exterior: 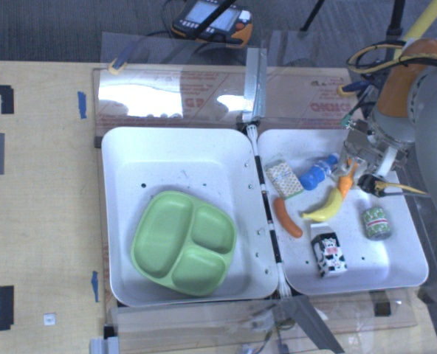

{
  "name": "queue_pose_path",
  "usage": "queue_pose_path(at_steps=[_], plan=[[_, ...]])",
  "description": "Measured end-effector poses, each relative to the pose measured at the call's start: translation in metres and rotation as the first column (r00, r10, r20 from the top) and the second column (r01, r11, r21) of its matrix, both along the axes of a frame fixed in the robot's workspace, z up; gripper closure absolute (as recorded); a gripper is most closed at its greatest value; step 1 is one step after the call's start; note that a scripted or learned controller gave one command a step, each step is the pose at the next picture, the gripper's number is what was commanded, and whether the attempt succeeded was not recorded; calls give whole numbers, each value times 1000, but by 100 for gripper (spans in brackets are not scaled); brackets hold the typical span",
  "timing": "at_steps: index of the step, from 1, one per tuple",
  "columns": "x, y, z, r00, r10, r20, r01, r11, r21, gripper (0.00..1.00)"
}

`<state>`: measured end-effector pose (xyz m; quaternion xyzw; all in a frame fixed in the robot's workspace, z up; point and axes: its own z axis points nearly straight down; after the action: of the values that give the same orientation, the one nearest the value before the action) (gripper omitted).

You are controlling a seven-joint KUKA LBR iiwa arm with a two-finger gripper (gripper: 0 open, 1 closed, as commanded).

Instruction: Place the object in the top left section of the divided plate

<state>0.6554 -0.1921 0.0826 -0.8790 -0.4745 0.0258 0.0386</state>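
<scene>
- Two shallow white bins on the bench: the left bin (122,161) carries one green divided plastic plate (183,241), the right bin (396,260) carries the loose things.
- Count in the right bin: one yellow banana (325,207), one small orange carrot (345,182), one blue bottle (314,174), one orange-red sausage (288,217), one speckled pale packet (283,178), one black-and-white cow-print carton (328,254), one green patterned ball (377,223).
- The gripper (366,169) hangs at the upper right of the right bin, right beside the carrot; the banana and bottle lie just left of it.
- How far its fingers stand apart, I cannot tell, and nothing visibly sits between them.
- The plate lies well to the gripper's left, in the other bin.
</scene>
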Motion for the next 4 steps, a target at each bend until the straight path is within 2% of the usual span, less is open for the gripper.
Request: queue_pose_path(at_steps=[1, 2, 3, 4], plan=[[12, -22, 132, 996, -24, 82, 28, 999, -44, 100], [12, -15, 4, 940, 330, 82, -327, 944, -44, 100], [11, -23, 2, 936, 342, 78, -340, 940, -40, 100], [11, -19, 2, 990, -117, 78, 121, 992, -41, 100]])
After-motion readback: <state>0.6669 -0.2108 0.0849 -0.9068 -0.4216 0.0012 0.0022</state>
